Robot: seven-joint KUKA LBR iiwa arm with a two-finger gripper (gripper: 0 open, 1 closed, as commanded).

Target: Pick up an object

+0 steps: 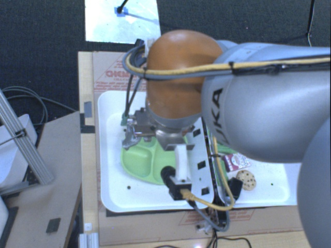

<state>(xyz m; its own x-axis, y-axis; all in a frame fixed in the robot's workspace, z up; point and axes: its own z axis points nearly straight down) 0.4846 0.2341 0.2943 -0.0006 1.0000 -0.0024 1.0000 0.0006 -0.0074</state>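
Note:
A light green divided plate [140, 161] lies in the left part of the white bin [111, 138]. The arm's orange band and grey wrist hang right over it and cover most of the bin. The gripper [133, 130] reaches down at the plate's upper left edge, its metal parts low against the rim. To the right, partly under the arm, lie a maroon and white packet [239, 161] and a round cookie [246, 180].
The bin sits on a cardboard sheet [111, 71] on the bench. A yellow cable and black connectors [199, 192] hang from the wrist over the bin's front. A metal rail [23, 143] stands at the left, and a white sheet [121, 14] lies behind.

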